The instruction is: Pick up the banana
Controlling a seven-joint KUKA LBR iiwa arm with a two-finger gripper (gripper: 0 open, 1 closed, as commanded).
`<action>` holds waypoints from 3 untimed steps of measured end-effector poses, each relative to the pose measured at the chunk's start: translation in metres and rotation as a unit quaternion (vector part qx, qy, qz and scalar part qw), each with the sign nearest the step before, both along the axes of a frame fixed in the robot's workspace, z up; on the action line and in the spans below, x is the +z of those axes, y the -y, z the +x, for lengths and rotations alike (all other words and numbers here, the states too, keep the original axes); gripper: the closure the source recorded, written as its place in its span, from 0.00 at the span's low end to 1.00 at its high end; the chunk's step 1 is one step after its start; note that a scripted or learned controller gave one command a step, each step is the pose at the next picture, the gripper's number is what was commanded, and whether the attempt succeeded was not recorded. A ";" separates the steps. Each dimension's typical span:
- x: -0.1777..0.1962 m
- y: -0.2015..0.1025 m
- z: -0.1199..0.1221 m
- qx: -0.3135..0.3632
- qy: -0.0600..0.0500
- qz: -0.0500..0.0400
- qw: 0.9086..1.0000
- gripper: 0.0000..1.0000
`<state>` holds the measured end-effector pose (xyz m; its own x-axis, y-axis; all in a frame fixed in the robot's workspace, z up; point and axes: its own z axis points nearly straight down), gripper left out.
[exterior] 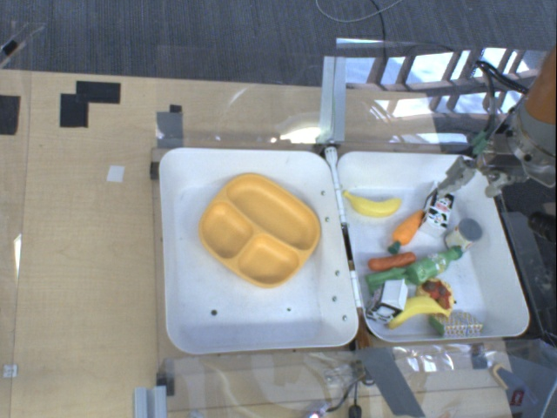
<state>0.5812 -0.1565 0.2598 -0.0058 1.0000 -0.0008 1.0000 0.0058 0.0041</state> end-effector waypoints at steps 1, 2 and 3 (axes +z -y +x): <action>-0.126 -0.047 0.026 0.051 -0.001 0.000 0.999 0.00; -0.171 -0.064 0.062 0.114 0.003 -0.001 0.993 0.00; -0.158 -0.065 0.064 0.115 0.006 -0.002 0.993 1.00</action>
